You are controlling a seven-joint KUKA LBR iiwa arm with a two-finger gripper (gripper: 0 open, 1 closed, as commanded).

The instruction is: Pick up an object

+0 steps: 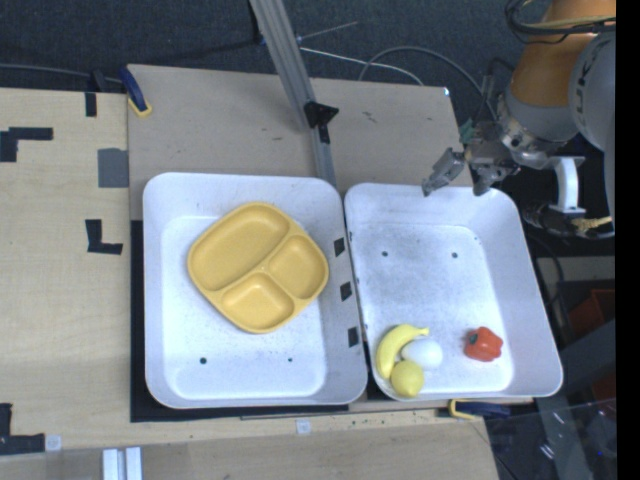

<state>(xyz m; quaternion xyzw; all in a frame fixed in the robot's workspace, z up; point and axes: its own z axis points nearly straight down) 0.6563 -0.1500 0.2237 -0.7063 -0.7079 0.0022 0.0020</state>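
**Choosing a clean target before the descent**

The bench (pixel 230 108) carries two white bins. The left bin (pixel 165 298) holds a yellow divided plate (pixel 258 266); the right bin (pixel 450 258) has its pickable things gathered along the near edge. The arm (pixel 560 63) hangs over that bin's far right corner, its pincer (pixel 458 173) spread open and holding nothing.

The banana (pixel 396 341), the white egg-like ball (pixel 424 354) and the lemon (pixel 407 377) touch one another, so a grasp there risks a nudge. The small red pepper (pixel 483 343) sits apart and is probably the safer pick: centre above it, then drop straight down.
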